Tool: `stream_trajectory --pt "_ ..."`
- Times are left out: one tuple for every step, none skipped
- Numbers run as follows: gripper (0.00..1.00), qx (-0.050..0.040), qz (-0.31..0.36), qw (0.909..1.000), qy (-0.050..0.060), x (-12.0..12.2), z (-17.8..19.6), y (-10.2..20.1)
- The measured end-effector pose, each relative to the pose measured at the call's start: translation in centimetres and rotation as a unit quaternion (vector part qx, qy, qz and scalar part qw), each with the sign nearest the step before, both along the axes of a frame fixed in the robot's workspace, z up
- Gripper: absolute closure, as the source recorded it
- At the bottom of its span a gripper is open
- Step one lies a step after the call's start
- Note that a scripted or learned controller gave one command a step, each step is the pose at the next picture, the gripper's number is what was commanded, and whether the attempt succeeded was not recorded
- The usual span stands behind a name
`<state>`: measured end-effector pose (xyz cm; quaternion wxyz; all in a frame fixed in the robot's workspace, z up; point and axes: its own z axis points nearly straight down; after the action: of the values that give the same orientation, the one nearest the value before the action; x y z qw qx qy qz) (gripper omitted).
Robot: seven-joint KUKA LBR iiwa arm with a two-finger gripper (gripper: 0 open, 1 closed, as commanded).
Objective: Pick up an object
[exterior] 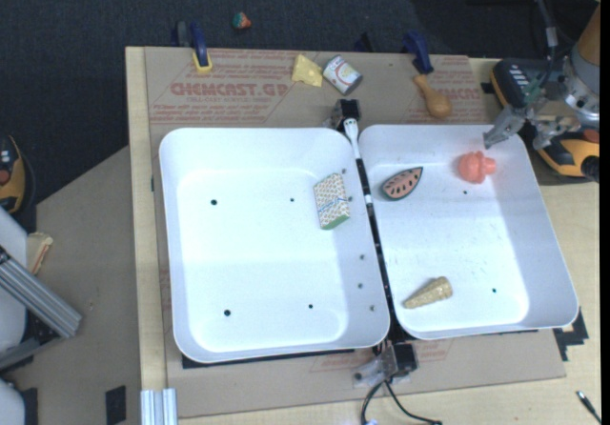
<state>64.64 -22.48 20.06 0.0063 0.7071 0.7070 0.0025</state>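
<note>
Two white bins sit side by side: the left bin [191,223] holds one patterned packet [332,200], the right bin [534,252] one pink lump [474,167], one brown oval piece [402,183] and one tan cone [428,293].

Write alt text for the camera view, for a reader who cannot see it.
The robot's hand hovers at the far right edge of the right bin, near a pink toy; that bin also holds a brown oval piece and a tan cone. The left bin holds a patterned packet.
</note>
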Motion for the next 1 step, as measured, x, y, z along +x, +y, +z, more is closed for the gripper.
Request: stream_trajectory --pt "0.0 0.0123 0.002 0.9999 0.012 2.13 -11.81 0.83"
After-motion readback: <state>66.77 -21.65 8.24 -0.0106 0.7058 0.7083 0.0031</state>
